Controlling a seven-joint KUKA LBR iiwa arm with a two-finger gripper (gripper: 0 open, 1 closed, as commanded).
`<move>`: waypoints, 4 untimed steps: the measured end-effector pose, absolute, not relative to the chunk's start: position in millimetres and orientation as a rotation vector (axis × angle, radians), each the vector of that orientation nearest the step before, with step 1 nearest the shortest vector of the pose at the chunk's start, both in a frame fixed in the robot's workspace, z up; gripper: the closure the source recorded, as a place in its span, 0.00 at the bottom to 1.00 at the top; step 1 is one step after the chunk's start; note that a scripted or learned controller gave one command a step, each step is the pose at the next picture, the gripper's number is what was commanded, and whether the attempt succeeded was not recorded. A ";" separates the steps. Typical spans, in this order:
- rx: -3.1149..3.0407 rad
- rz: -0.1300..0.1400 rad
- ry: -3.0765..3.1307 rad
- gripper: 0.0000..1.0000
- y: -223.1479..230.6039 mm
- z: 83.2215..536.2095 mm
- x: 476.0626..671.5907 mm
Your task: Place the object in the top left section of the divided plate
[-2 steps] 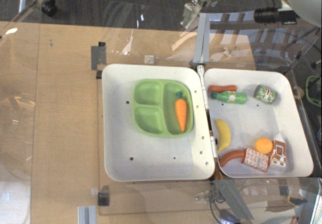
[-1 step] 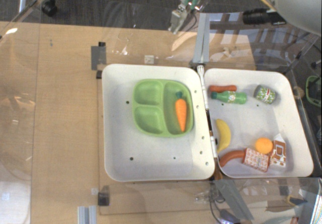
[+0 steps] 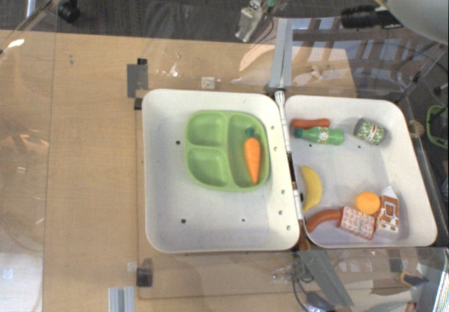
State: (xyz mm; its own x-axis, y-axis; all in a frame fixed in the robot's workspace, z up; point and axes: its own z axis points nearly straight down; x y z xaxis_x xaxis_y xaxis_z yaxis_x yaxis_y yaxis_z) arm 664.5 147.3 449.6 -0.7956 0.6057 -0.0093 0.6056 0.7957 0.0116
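Sausage (image 3: 321, 219), cracker box (image 3: 357, 223), orange (image 3: 367, 202) and small carton (image 3: 389, 212) crowd the right bin's (image 3: 410, 177) near edge, banana (image 3: 311, 187) beside them. Carrot (image 3: 252, 156) lies in the right-hand section of the green divided plate (image 3: 203, 162), mid left bin (image 3: 161, 184). Toward the right bin's far edge sit a green bottle (image 3: 320, 136), a red piece (image 3: 311, 123) and a can (image 3: 370, 131). Gripper (image 3: 258, 9) hangs beyond the bins; whether its fingers are spread, I cannot tell.

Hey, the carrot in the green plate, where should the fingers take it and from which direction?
Take the carrot across its thick upper body, just below the green top, coming straight down from above. It lies flat and lengthwise in the long right compartment of the green divided plate, so the fingers should probably close across its narrow width. The compartment walls leave little room beside it, so expect a tight fit.
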 end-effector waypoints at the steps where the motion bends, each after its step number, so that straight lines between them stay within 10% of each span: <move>1: 0.718 0.006 3.051 1.00 171.8 437.1 661.1; 4: -0.454 0.005 3.099 1.00 208.7 437.4 668.4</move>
State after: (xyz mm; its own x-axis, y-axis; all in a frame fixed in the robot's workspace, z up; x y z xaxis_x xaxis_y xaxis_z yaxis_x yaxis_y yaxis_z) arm 668.4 208.7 437.4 -0.9579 -0.2870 -0.0101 -0.2871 0.9579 0.0019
